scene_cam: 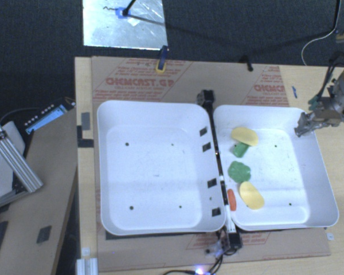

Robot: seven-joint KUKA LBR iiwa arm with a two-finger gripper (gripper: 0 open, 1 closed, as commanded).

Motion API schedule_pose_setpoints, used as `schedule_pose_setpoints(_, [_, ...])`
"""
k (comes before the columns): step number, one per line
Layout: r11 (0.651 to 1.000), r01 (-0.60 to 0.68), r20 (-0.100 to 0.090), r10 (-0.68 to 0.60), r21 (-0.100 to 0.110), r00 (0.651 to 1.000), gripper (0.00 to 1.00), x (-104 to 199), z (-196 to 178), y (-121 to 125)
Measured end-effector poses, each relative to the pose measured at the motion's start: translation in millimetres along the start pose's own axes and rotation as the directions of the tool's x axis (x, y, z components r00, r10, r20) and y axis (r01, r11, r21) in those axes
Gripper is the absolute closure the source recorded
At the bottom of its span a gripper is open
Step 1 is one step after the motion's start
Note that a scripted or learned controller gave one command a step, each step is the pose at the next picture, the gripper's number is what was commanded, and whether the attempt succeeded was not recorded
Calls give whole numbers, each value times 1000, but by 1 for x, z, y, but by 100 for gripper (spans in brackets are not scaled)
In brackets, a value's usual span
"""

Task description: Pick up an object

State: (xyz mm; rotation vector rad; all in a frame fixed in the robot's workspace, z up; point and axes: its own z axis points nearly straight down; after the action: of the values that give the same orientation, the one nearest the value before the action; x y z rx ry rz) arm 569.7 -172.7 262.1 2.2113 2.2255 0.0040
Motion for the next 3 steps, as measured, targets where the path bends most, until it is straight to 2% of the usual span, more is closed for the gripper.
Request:
schedule_pose_setpoints(1, [1000, -2, 5, 2, -15, 1000, 100, -12, -150, 0])
schedule_pose_setpoints(2, [1000, -1, 5, 1, -13, 1000, 100, -18, -283, -16])
schedule_pose_setpoints(3, [1000, 4, -6, -4, 15, 1000, 100, 67, -155, -59])
